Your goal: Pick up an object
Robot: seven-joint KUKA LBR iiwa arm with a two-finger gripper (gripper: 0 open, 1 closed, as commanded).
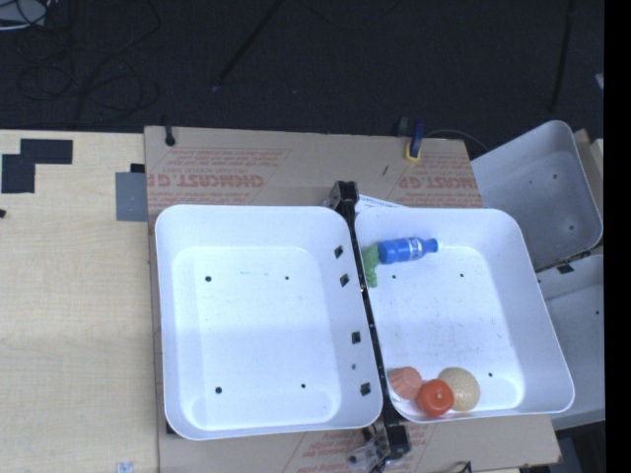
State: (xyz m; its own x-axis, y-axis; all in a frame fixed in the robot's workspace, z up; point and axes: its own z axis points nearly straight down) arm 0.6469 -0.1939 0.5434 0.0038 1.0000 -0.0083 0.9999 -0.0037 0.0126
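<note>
Whether my fingers are apart or together, I cannot tell.

Two shallow white plastic bins sit side by side on a brown printed cardboard sheet [246, 170], which lies on the pale wooden surface [69, 313]. The left bin [175, 236] and the right bin [532, 294] touch along their inner rims, where a row of small black clips [357, 338] runs down the seam.

All the things I could pick lie in the right bin. A blue plastic bottle with a white cap [406, 250] lies on its side near the far wall, with the cap pointing toward the outer side of the bin. Just beside its base, against the seam, is a small green object [370, 264]; its shape is too blurred to tell.

In the near corner of the same bin three small round things huddle together: a red-orange round object [435, 397] in front, a pale yellow ball [461, 386] touching it on the outer side, and a pinkish object [403, 379] touching it on the seam side.

A curved white panel [547, 190] stands past the right bin's far outer corner, and a small blue and yellow clamp [415, 142] sits at the far edge of the cardboard.
</note>
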